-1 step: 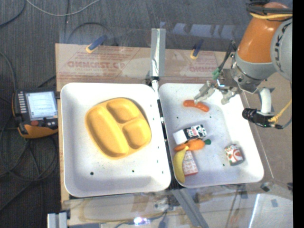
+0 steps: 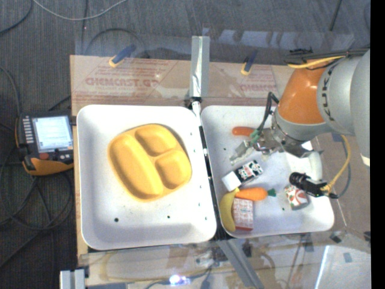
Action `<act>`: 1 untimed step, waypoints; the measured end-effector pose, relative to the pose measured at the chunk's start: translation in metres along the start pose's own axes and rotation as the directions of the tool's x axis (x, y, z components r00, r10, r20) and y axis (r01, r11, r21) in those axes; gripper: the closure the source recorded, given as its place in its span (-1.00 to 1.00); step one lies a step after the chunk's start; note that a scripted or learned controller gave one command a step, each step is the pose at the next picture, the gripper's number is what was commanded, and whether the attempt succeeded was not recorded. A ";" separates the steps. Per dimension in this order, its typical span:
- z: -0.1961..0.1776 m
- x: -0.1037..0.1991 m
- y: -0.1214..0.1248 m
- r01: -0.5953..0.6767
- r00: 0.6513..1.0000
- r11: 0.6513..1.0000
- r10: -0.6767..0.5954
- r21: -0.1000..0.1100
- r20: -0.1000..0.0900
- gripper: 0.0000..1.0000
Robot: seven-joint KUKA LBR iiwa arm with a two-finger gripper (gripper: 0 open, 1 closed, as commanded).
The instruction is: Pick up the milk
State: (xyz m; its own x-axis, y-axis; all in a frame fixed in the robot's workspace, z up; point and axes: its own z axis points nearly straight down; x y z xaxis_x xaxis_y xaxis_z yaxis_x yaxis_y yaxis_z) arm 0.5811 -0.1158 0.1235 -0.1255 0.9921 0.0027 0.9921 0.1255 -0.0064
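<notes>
Left white bin (image 2: 90, 221): a yellow three-compartment plastic tray (image 2: 150, 160), central.

Right white bin (image 2: 319, 218): small black-and-white milk carton (image 2: 245, 173) lying flat near the bin's left wall; orange carrot (image 2: 251, 193) just below it; red-and-white box (image 2: 243, 214) on a yellow banana (image 2: 225, 212) at the front left corner.

Two-finger gripper (image 2: 242, 151): above the carton, fingers apart, holding nothing.

1. Dark grey carpet (image 2: 120, 8) covers the floor around the bench; thin cables (image 2: 60, 5) trail across it.
2. A brown board (image 2: 132, 80) printed with faint red lettering lies on the bench beyond the bins; two clamps (image 2: 122, 55) grip its far edge.
3. A handheld control pendant (image 2: 47, 138) with a lit screen rests at the left; its cords run down over the carpet.
</notes>
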 end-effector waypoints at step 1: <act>0.000 0.000 0.000 0.000 1.000 1.000 0.000 0.000 0.000 -1.00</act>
State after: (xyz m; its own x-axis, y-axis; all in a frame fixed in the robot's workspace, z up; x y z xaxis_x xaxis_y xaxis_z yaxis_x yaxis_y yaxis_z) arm 0.5812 -0.1159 0.1236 -0.1253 0.9921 0.0026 0.9921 0.1253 -0.0062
